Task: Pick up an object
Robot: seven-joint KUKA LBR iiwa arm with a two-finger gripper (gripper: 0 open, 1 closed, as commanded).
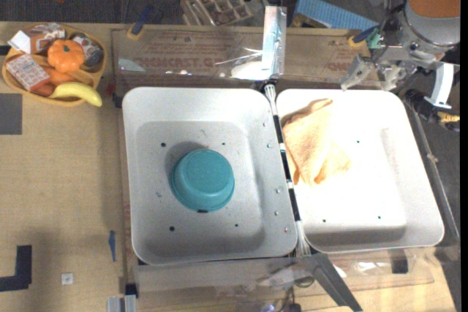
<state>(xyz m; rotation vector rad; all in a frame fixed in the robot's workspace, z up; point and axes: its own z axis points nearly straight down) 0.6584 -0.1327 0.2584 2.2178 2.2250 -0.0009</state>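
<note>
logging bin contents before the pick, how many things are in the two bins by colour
teal: 1, the upturned bowl in the left bin
orange: 1, the crumpled cloth in the right bin, against its left wall
total: 2

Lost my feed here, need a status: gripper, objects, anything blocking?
Gripper above right bin's far edge, holding nothing. Orange cloth in right bin, teal bowl in left bin. Nothing in the way.
</note>
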